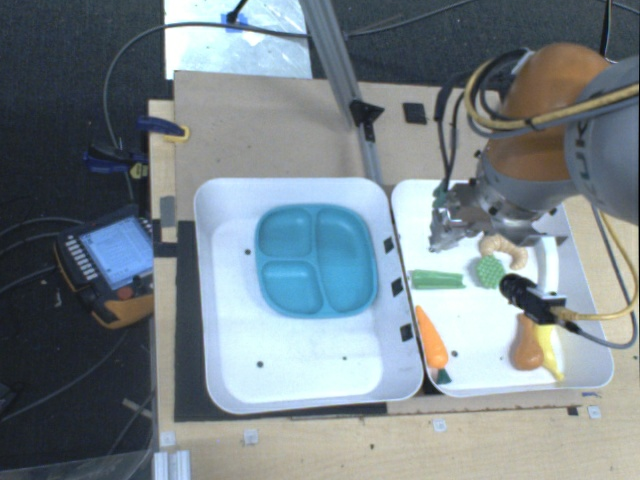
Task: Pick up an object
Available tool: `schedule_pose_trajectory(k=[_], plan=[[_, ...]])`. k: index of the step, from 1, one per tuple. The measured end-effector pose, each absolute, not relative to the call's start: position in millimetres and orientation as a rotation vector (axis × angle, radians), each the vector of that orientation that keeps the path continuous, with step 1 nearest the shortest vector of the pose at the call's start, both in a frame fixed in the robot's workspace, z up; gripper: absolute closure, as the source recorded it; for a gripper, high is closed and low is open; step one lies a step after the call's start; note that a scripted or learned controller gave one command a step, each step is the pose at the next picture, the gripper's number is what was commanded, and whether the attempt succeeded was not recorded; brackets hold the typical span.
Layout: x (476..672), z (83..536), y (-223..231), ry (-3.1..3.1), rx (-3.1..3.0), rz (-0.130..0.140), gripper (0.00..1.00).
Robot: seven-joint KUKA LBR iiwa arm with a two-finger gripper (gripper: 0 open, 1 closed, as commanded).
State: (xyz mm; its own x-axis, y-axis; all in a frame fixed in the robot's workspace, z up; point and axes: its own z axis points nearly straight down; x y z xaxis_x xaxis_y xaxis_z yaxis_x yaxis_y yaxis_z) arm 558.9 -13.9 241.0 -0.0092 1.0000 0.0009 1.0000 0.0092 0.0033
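Note:
My gripper (440, 230) hangs over the back left part of the right bin (480, 373), just above a flat green pod (437, 280). A small green knobbly piece (488, 270) and a beige curved piece (508, 252) lie right of the gripper, partly under the wrist. At the bin's left wall lies an orange carrot (431, 338) with a dark green end. In the front right corner sits an orange-brown and yellow fruit (534, 350). I see nothing held in the gripper.
The left bin (230, 338) holds a blue divided plate (316, 259). A grey pole (335, 48) slants across the bench behind the bins. Clamps and a handheld control unit (108, 268) lie off the bench to the left.

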Motion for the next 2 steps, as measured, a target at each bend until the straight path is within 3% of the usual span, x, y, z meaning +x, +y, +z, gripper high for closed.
schedule_pose_trajectory(k=[2], plan=[[626.9, 245.7, 74.6, 2.231, 2.209, 0.008, 1.00]])
